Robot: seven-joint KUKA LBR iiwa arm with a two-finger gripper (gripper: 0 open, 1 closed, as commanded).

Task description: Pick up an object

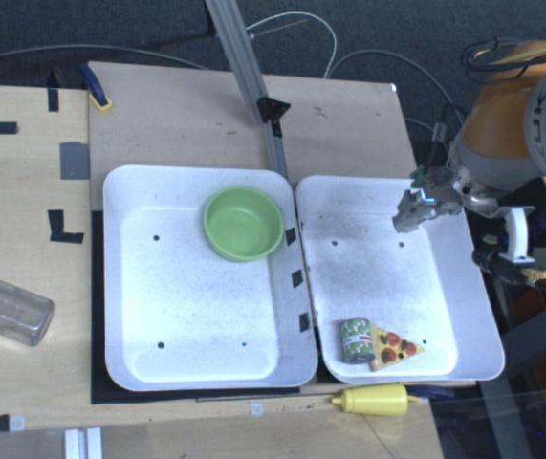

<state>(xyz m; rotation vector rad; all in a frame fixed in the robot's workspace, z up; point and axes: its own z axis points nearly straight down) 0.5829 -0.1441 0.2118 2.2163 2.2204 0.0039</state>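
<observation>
Now we find our hand point(409, 213) hovering over the upper right part of the right bin point(464, 295), near its far rim, with nothing visible between its tips; whether it is spread or pressed together we cannot tell at this slant. We judge that we are at the approach step: no object is taken yet, and a target has to be chosen first.

Nearest to us, in the same bin, lie a small green can point(356, 339) and a pizza slice toy point(394, 346), touching or just beside each other near the front wall. Going for either, we would travel toward the front of the bin and come down, and the closeness of the two could spoil a clean pinch; the flat slice looks hard to get under, the can easier across its width.

Farther out, a green bowl point(244, 223) sits in the left bin point(139, 285) near its far right corner. A yellow mustard bottle point(376, 400) lies on the worktop point(177, 103) just in front of the right bin, and a clear tumbler point(5, 306) lies well apart at the left. A slanted metal pole point(244, 51) crosses above the bins' far side.
</observation>
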